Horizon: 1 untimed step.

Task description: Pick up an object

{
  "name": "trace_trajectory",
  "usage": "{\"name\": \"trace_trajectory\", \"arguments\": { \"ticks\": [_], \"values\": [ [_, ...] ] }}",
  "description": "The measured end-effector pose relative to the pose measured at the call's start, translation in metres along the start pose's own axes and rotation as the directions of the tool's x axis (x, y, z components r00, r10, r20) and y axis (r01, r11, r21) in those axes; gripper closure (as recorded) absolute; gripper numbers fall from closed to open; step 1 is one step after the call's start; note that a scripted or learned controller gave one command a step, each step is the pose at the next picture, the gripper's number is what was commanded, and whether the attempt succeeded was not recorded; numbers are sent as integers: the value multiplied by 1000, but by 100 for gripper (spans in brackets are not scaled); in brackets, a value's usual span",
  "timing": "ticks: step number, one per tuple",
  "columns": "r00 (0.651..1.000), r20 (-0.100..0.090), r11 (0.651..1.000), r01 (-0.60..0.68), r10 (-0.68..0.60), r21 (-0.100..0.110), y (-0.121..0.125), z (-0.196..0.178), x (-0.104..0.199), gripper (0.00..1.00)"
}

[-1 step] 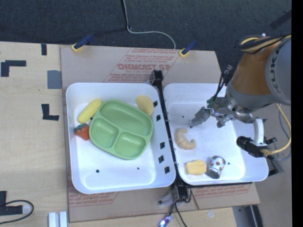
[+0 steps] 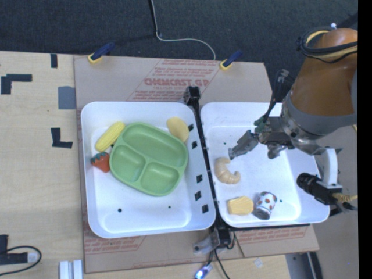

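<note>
In the right bin [image 2: 302, 214], a tan croissant [image 2: 226, 171] lies near the left wall. A yellow wedge [image 2: 240, 205] and a small white-and-red object [image 2: 265, 204] rest along the front wall. My gripper [image 2: 256, 149] hangs over the middle of the right bin, above and to the right of the croissant. It is open, and I see nothing between its fingers. The grey arm with its orange band comes in from the right.
The left bin [image 2: 139, 222] holds a green divided plate [image 2: 148, 158], a yellow corn cob [image 2: 109, 135], a yellow lemon-like piece [image 2: 178, 128] and a red fruit [image 2: 100, 161]. A black divider [image 2: 200, 156] separates the bins. A cable [image 2: 174, 38] trails behind them.
</note>
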<state>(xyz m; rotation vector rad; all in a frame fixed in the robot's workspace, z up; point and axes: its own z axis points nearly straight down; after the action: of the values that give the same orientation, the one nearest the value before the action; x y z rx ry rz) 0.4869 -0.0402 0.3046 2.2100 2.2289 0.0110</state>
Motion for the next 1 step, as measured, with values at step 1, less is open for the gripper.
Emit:
{"name": "trace_trajectory", "arguments": {
  "ticks": [1],
  "values": [
    [1000,1,1000,-1,1,-9,-1,-132,54,0]
  ]
}}
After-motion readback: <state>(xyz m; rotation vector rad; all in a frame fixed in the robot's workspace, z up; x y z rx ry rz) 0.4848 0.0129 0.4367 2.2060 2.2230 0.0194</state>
